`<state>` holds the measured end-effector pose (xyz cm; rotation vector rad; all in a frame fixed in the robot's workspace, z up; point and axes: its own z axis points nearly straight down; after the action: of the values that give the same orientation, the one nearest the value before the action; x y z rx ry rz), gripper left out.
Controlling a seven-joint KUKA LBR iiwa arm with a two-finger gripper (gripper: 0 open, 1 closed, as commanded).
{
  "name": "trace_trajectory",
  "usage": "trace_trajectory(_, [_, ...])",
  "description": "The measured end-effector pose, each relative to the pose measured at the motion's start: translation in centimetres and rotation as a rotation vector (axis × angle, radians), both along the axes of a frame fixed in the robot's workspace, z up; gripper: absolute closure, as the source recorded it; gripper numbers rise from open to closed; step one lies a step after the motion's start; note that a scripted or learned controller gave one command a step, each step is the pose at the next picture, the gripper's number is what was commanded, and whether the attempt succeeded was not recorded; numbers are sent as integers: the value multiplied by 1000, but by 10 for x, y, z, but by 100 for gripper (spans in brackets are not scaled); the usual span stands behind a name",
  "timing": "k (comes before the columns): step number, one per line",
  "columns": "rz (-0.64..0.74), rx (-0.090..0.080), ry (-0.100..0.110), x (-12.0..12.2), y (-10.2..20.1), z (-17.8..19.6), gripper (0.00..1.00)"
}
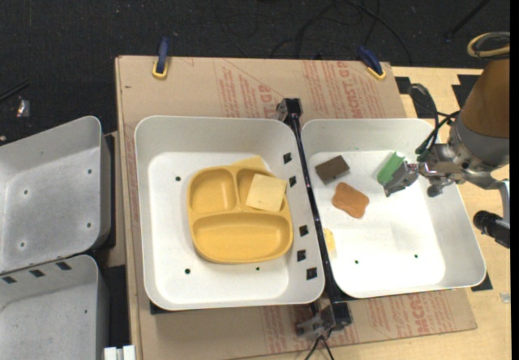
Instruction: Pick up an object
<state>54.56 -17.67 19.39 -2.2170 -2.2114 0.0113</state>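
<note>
Evidently the gripper (403, 178) sat at the green block (391, 167) in the right bin (454, 269); jaw state unclear, nothing lifted yet

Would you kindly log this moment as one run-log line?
gripper: right bin, at green block | grasp: unconfirmed | orange piece, brown block: untouched

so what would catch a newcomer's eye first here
Probably the yellow divided tray in the left bin, with a pale block lying in its upper right compartment. Next, the gripper in the right bin, right at a green object, with an orange piece and a brown block nearby.
</note>
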Motion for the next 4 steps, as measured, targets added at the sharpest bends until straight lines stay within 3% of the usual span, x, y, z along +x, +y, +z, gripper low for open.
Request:
trace_trajectory(1, [3,-3,-12,3,0,6,0])
trace_trajectory(3, [2,-1,-7,9,7,-97,0])
trace_trajectory(4, [2,-3,-14,11,7,-83,100])
